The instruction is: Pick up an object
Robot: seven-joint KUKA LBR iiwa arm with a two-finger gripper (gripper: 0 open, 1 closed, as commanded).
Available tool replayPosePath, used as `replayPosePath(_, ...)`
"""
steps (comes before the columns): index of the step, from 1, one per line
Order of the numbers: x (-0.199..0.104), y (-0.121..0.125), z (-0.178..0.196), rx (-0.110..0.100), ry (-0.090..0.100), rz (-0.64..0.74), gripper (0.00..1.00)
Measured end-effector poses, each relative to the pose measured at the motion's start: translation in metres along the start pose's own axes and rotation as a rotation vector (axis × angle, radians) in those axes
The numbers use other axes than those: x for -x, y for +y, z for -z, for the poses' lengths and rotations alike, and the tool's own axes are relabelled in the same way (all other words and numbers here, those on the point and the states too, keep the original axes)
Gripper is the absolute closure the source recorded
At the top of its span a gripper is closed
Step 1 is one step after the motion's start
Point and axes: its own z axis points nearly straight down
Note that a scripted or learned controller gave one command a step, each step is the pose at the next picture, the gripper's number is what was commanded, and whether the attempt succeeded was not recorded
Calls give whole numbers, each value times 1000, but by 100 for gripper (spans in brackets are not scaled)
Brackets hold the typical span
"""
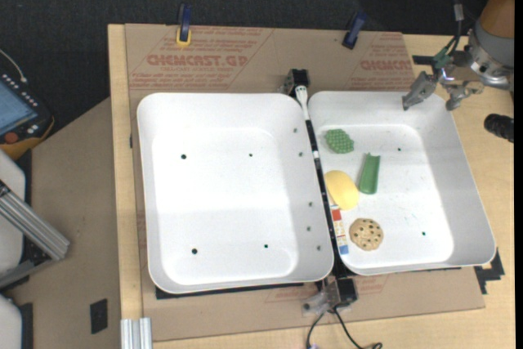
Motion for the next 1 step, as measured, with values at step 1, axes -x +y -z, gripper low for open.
replayPosePath(1, -48, -43, 24, -2, 2, 4, 0)
